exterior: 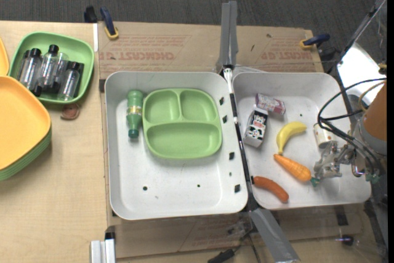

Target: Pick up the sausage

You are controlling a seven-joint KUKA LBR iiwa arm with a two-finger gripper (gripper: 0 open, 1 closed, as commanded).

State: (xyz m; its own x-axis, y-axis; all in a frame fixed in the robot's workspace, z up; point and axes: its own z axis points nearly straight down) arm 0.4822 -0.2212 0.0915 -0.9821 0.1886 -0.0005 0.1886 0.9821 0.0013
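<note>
1. The desk (74, 194) has a light wooden top with a sheet of brown cardboard (166, 49) over its middle and right.
2. Two shallow white bins sit side by side on the cardboard: the left bin (123, 194) and the right bin (345, 191), touching along their inner edges.
3. At the far left, a stack of orange plates (21, 126) rests on the wood.
4. Just behind the plates stands a green tray (83, 49) holding small bottles (49, 74).

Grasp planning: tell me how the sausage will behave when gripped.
The sausage looks smooth and rounded, so it may slip or roll between fingers. It is probably a light, stiff toy. It lies near the right bin's front wall, which may crowd the end effector.
</note>
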